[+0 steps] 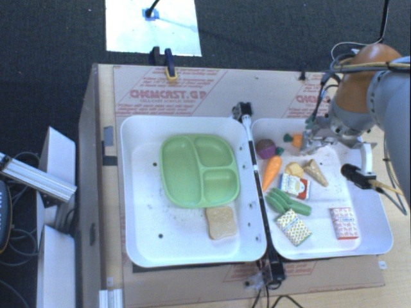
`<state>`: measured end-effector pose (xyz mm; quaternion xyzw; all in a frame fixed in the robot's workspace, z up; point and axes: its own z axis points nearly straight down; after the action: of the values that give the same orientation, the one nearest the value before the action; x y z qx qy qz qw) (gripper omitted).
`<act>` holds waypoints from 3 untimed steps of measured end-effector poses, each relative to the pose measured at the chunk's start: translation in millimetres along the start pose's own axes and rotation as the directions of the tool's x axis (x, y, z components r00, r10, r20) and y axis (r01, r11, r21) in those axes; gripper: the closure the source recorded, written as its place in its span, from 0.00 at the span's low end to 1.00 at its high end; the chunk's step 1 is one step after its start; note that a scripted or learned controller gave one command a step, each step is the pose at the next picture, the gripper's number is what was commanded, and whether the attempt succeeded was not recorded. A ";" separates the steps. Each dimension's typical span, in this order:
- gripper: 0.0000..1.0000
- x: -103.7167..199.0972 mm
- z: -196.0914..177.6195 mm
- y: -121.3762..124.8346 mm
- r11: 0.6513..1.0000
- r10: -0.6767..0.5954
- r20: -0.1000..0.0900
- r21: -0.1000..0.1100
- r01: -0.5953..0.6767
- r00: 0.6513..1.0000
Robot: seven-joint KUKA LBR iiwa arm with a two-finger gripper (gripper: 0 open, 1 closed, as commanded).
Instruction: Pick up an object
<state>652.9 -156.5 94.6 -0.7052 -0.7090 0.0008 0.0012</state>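
I am watching the arm reaching in over the back of the right bin, with the pincer hanging low near the bin's far wall. Whether the pincer is apart or together I cannot tell; the tips are lost in glare and cable clutter, and I am seeing nothing held between them.

No single target is set, so any toy in the right bin is serving as the task's thing. Closest to the pincer are the small orange piece just to its left and the purple piece beyond that. Nearer the middle are lying the carrot, the wedge, the yellow piece and the red pack, all crowded together. The green pods, patterned pack and red box are lying towards the front. The left bin is holding a green tray and a toast slice.

Risks, as I am judging them:
- Closing on the bin wall instead of a toy, because the pincer is working so near the rim.
- A small rounded piece squirting sideways under the closing tips.
- Two crowded toys being nudged together, spoiling the grip.
- Cables at the wrist snagging during the lift.
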 end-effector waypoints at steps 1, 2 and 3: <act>0.00 0.1 -0.2 0.4 1.000 -0.001 0.001 -0.002 0.001 1.000; 0.00 38.7 9.1 10.9 1.000 0.006 0.007 0.024 -0.007 1.000; 1.00 41.6 1.7 10.7 1.000 0.004 0.001 0.024 -0.004 1.000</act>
<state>663.4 -114.9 92.9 -0.7066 -0.7075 0.0098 0.0091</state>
